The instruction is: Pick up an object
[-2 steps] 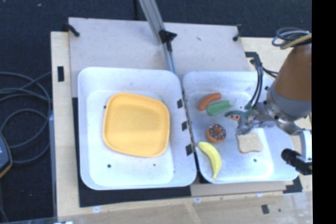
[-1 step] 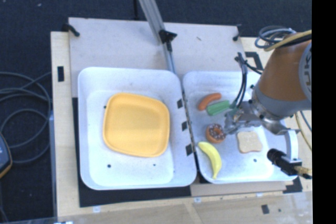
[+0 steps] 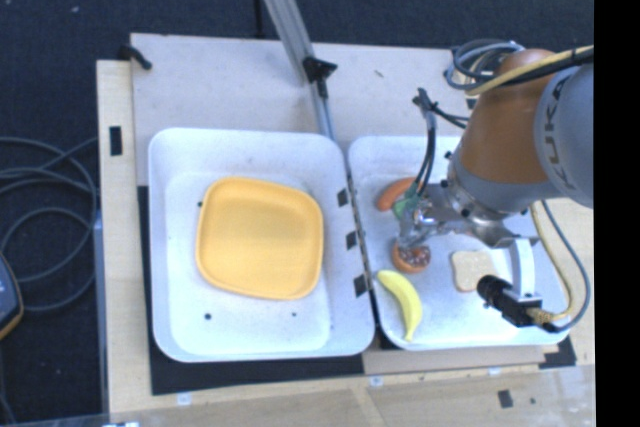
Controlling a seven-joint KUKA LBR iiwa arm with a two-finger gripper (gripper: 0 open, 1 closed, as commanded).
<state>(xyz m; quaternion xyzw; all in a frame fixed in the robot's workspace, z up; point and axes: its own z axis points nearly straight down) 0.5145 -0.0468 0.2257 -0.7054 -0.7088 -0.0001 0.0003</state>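
— Four small things sit in the right bin (image 3: 372, 151): a banana (image 3: 402, 300) at the near left corner, a round brown and orange piece, maybe a doughnut (image 3: 411, 258), just behind it, an orange sausage-shaped thing (image 3: 392, 193) further back, and a pale slice like bread (image 3: 467, 270) to the right.

— And which one is the arm after?

— The gripper (image 3: 412, 237) hangs right over the doughnut, touching it or nearly so. Whether anything sits between the tips I cannot tell from this angle, nor whether they are spread or closed.

— How would that piece handle?

— I judge it a light toy food, fairly stiff and a bit slick. Being round, it could roll or squirt sideways under an off-centre pinch. Best to close across its middle, square from above.

— Any room to work?

— It's tight. The banana lies just beside it on the near side, so the tip there may nudge the banana. The bin's left wall and the divider clips (image 3: 352, 240) are near as well. The bread sits a little apart on the right, and the back of the bin has more open floor.

— And the left bin (image 3: 170, 155)?

— It holds a yellow plate (image 3: 260, 237), well apart from all this. Straight up is the clearest way out; the slanted metal post (image 3: 285, 5) stands further back, away from the lift path.
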